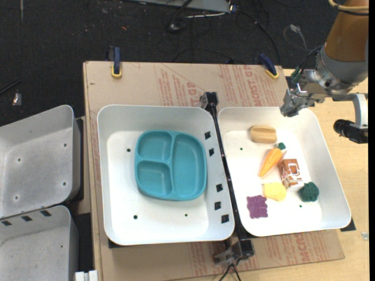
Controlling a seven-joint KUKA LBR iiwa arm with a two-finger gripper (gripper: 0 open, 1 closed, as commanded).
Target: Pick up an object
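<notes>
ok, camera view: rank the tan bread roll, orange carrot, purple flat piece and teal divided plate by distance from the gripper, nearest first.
Gripper sits over the right bin's far rim.
1. Tan bread roll, far end of the right bin.
2. Orange carrot, middle of that bin.
3. Purple flat piece, near left corner of that bin.
4. Teal divided plate, left bin.

Dark speckled floor point(53, 34) with cables point(258, 22) behind brown bench point(164, 81).

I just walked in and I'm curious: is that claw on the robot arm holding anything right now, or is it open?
Gripper: above the far rim of the right bin, nothing seen between its fingers; open or shut cannot be told.
</notes>
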